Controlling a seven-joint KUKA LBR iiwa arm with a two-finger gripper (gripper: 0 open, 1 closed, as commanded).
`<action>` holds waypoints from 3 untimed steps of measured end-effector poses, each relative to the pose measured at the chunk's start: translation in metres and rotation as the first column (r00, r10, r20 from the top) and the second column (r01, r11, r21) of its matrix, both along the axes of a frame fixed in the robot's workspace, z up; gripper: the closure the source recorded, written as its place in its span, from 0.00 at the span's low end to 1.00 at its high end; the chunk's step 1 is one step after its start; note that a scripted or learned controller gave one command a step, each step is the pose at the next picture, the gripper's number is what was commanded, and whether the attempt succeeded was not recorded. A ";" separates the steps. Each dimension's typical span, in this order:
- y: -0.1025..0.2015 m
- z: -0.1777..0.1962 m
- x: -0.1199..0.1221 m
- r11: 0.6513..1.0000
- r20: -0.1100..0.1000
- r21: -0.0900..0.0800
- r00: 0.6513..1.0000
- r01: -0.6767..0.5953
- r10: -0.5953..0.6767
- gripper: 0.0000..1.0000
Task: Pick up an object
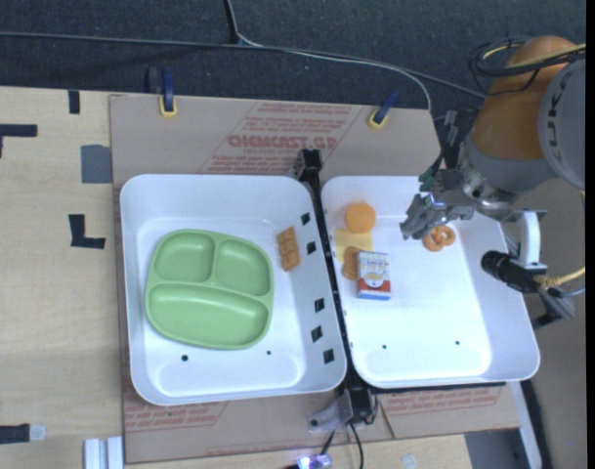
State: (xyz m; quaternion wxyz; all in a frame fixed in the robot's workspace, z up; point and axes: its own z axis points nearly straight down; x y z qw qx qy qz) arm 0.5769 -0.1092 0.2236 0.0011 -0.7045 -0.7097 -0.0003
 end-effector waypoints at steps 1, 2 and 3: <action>0.049 0.008 0.000 1.000 0.000 -0.001 1.000 0.001 -0.001 1.00; 0.100 -0.001 0.008 1.000 -0.001 -0.001 1.000 0.001 -0.001 1.00; 0.164 0.001 0.001 1.000 -0.001 0.000 1.000 -0.001 0.001 1.00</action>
